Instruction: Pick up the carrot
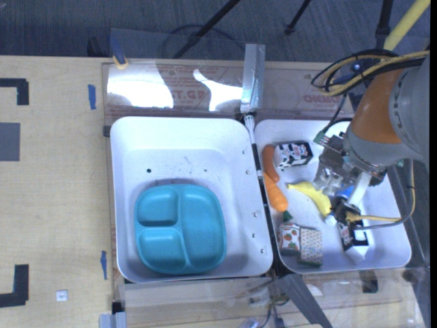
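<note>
The gripper (336, 183) hangs low over the middle of the right bin (390, 241). It hangs from a grey arm with an orange band that reaches in from the right. Whether the gripper is open or closed cannot be told from this angle. Nothing can be seen held in it.

The carrot (275, 193) is a short orange piece lying lengthwise against the left wall of the right bin, running from far to near. It sits to the left of the gripper and apart from it. Between the two lies a yellow banana (309, 193), whose right end is just beside the gripper.

A black-and-white patterned toy (293, 154) lies beyond the banana, near the carrot's far end. A small printed carton (301, 242) sits at the near side of the bin, just past the carrot's near tip.

The left bin (126, 139) holds a blue divided plate (181, 225). Both bins rest on a pale wooden table (54, 183).

The task appears to be at the approach step, with the carrot not yet grasped. The next move probably calls for shifting left across the banana. The gripper would then centre over the carrot and line up across its narrow width. It would need to descend close to the bin wall without nudging the banana or the carton.
</note>
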Robot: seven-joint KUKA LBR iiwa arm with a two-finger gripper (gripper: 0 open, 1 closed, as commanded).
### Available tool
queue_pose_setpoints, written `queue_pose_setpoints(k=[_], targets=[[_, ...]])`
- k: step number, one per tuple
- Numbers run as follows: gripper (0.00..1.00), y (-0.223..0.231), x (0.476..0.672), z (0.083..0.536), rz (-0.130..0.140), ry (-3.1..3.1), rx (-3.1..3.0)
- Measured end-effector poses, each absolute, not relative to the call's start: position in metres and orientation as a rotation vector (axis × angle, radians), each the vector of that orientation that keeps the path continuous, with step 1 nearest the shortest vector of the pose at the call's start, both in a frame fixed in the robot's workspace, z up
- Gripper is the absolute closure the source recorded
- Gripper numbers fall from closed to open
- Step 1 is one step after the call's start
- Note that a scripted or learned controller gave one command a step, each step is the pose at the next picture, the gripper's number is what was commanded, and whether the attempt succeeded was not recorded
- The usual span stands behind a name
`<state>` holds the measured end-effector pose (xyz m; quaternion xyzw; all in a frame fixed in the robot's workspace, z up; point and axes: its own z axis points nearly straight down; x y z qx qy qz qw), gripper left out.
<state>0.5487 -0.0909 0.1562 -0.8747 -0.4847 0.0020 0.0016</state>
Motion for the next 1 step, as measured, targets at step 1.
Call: queue_pose_setpoints(k=[1], targets=[[1.00,-0.0627,0.5971,0.2156,0.001,-1.808,-2.570]])
